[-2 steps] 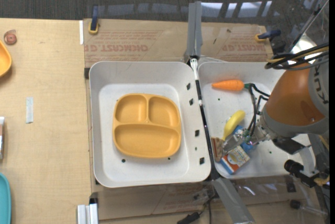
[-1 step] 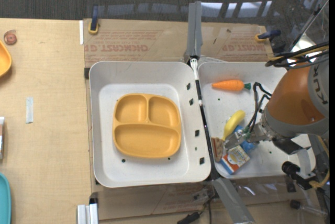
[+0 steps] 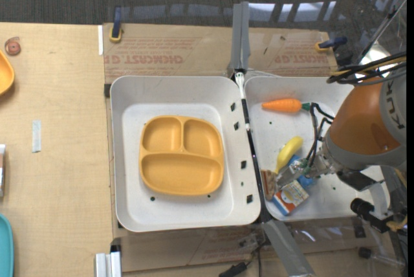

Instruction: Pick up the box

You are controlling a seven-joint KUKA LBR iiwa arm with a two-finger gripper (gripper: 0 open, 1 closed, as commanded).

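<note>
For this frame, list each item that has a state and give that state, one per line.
Box: lying tilted against the right bin's left wall, under the gripper.
Banana: lying in the right bin, just above the box.
Carrot: lying on its side near the right bin's top.
Divided plate: flat in the left bin, right side up.
Gripper: down over the box; a hold cannot be judged.

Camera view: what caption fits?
Gripper low over box beside banana; carrot beyond, tray left.
</note>
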